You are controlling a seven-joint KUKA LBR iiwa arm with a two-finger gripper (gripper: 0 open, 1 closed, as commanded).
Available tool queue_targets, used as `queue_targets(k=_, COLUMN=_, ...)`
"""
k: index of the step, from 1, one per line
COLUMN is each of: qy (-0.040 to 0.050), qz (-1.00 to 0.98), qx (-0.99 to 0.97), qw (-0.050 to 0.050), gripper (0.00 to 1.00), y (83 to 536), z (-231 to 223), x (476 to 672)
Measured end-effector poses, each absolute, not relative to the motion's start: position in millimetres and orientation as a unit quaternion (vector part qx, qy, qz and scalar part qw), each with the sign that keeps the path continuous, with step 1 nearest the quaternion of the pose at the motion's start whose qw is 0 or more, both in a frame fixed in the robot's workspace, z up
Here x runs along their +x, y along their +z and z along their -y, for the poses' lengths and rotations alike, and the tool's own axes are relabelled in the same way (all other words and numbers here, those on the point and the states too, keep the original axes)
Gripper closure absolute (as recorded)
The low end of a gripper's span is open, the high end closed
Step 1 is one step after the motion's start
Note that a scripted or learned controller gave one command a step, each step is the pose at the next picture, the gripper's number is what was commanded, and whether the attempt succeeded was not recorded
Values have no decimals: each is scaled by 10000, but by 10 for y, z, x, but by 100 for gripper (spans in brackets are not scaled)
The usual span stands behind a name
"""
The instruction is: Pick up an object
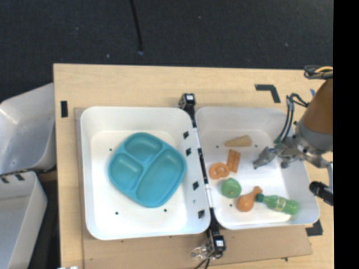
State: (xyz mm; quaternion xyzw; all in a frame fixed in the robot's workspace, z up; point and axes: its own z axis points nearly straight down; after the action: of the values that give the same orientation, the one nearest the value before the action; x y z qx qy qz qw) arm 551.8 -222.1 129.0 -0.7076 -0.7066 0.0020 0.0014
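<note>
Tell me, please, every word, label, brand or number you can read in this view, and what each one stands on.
No text can be read here.
The green bottle may carry a label, but it is too small and blurred to read.
The blue tray and the white bins bear no print.
The black marks on the bench are plain tape shapes, not letters.

Left bin [90,150]: divided tray [147,168], centre. Right bin [224,119]: wedge [238,142] at 12 o'clock; ring [219,171] and block [233,161] centre-left, touching; ball [230,188], drumstick [248,200], bottle [279,204] along 6 o'clock. Gripper [275,157] over the 3 o'clock side.
</note>
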Motion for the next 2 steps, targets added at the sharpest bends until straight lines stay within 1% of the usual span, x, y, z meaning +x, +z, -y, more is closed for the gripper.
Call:
queue_targets(k=1, qy=-6, qz=7063, qx=-7079, qw=-24, gripper=100, y=1440, z=2230, x=5542)
queue_targets(k=2, qy=-15, qz=7077, qx=-7065, qw=-37, gripper=100, y=2077, z=2255, x=5512)
